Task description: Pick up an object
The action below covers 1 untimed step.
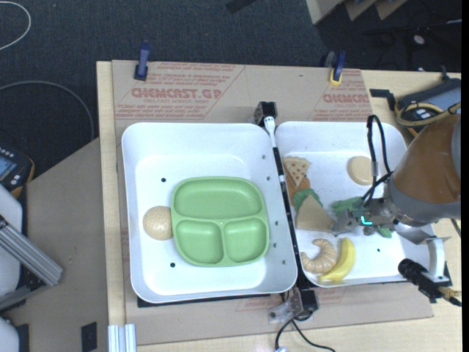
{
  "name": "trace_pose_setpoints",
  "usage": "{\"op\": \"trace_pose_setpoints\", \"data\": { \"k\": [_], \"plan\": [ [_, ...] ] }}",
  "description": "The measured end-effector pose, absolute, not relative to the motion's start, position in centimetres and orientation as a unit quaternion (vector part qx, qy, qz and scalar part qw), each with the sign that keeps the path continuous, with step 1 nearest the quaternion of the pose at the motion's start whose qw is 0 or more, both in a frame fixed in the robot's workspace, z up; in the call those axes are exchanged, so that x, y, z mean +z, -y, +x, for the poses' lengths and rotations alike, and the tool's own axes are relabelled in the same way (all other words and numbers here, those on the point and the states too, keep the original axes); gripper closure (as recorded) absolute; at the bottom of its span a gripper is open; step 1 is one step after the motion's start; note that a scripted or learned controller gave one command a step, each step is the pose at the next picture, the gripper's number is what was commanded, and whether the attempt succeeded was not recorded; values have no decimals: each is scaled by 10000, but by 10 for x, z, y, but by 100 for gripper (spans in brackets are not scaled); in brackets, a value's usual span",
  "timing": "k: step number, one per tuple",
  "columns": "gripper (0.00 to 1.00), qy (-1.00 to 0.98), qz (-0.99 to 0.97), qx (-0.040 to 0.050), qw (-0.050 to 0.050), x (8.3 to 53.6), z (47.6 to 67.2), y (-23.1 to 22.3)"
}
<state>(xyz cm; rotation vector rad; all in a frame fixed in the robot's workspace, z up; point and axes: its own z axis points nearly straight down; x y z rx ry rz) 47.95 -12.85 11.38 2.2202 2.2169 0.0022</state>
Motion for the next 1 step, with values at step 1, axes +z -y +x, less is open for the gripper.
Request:
{"op": "trace_pose_setpoints", "data": {
  "k": [1],
  "plan": [
    [0,-7056,7086,10,54,210,480,181]
  ]
}}
